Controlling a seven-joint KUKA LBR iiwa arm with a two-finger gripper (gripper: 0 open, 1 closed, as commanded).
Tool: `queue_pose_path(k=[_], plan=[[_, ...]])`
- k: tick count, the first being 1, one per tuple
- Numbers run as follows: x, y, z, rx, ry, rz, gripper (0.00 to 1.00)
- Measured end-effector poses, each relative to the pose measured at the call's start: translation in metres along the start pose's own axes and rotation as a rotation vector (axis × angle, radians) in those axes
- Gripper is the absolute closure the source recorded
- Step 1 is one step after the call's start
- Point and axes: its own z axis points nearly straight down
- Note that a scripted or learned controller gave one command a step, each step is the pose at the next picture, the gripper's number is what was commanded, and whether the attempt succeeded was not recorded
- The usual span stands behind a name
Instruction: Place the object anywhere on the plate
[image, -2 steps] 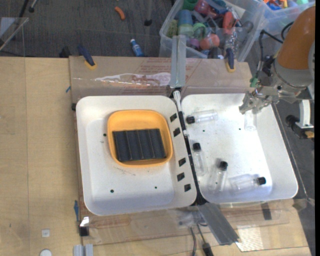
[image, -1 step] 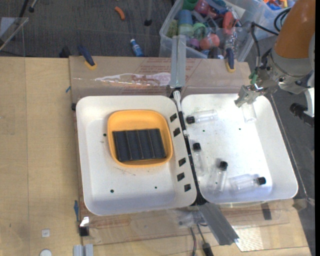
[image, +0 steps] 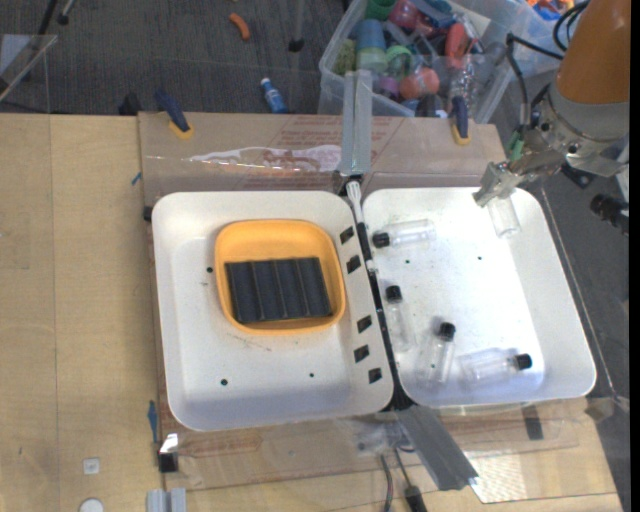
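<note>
Clear vials with black caps lie scattered in the right bin (image: 560, 300); we count one (image: 402, 235) near its far-left corner, lying flat, cap toward the divider; a second (image: 395, 310) stands or lies close to the left wall, midway along, its body hard to make out; a third (image: 441, 345) sits near the middle toward the near edge, cap pointing away from us; a fourth (image: 492, 364) lies flat near the near-right corner, cap to the right; the third and fourth are close together, whether touching we cannot tell.

A fifth clear vial (image: 505, 216) hangs at the far-right corner of the right bin, just under the gripper (image: 494, 189); it appears upright or slightly tilted; we cannot tell whether the fingers are spread or closed, nor whether they pinch the vial.

The arm (image: 592, 70) comes in over the far-right corner of that bin, orange band uppermost.

In the left bin (image: 190, 370) sits the orange plate (image: 280, 240), roughly central, a little toward the far edge; a dark ribbed block (image: 278, 289) lies flat on it, covering most of its floor.

Between the bins runs a dark divider (image: 362, 300) with small black tabs; beyond the bench a clear tub of coloured clutter (image: 420, 50) stands on the floor.
</note>
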Motion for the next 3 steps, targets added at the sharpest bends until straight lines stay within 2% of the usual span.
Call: queue_pose_path(k=[1, 2, 3], plan=[[-0.013, -0.004, -0.020, 0.000, 0.000, -0.178, 1.00], [-0.041, -0.012, -0.078, -0.002, -0.002, -0.457, 1.00], [-0.076, -0.038, -0.149, -0.003, -0.003, -0.712, 1.00]])
